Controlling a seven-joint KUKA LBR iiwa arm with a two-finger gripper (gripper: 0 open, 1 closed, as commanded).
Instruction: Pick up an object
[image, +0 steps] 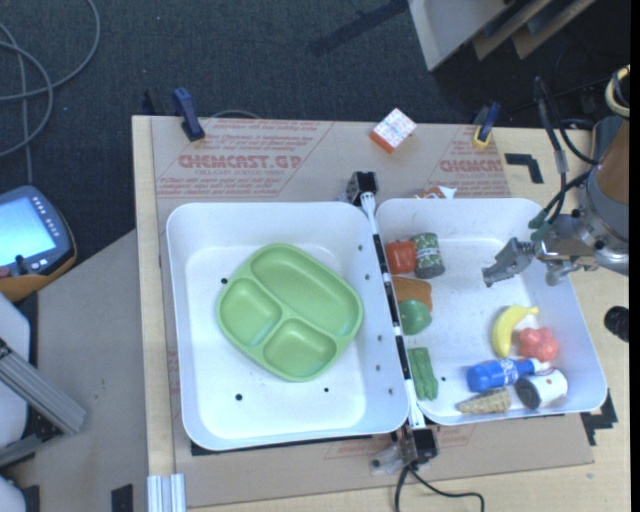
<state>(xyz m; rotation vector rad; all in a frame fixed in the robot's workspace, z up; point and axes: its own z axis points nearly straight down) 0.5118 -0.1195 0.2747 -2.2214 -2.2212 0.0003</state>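
Note:
The right bin (470, 215) holds several toy foods. Along its left side lie a red-orange piece (401, 257), a small dark can (428, 254), an orange piece (412, 292), a green round piece (414, 316) and a green pickle (423, 372). Toward the front right lie a yellow banana (511, 325), a red fruit (539, 343), a blue bottle (494, 375), a white cylinder (543, 388) and a tan cone (486, 403). My gripper (502, 262) hangs over the bin's middle right, above the banana, open with nothing between its fingers.
The left bin (195, 300) carries a green divided plate (290, 311). A small multicoloured cube (393, 129) lies on the cardboard behind the bins. Blue clamps (186, 112) (486, 122) grip the board's far edge. The arm reaches in from the right edge.

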